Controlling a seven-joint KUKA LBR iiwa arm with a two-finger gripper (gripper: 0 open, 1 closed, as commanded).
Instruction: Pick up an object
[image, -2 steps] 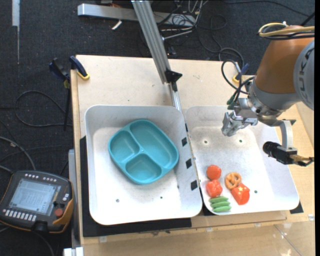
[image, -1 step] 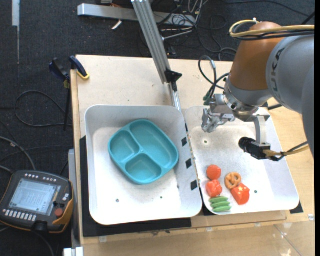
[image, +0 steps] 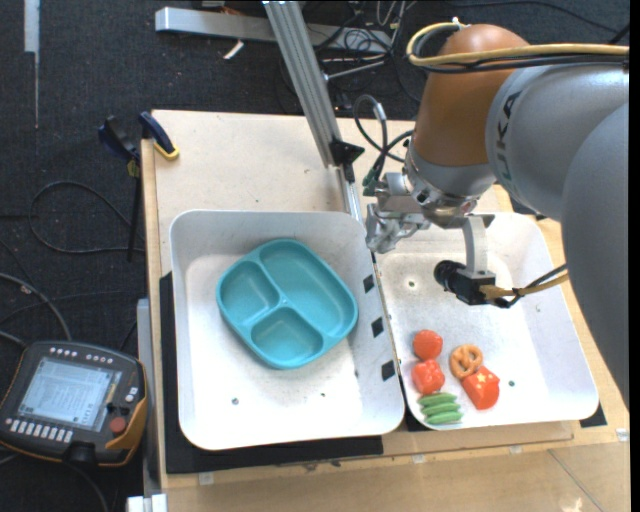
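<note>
The arm (image: 540, 110) hangs over the right bin's (image: 540, 400) far end; I judge the reach is just starting, and next the hand (image: 385, 232) must travel toward the food and descend. Whether the hand is apart or together, I cannot tell. The left bin (image: 200, 400) holds a teal divided tray (image: 287, 302). At the right bin's near edge cluster tomato (image: 427, 345), red peppers (image: 481, 388), pretzel (image: 465, 358) and green pods (image: 440, 407).

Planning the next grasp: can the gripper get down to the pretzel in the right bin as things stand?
Probably yes. The pretzel lies exposed from above near the bin's front, and the gripper is over the same bin's far corner. The tomato and red pepper crowd its sides.
</note>
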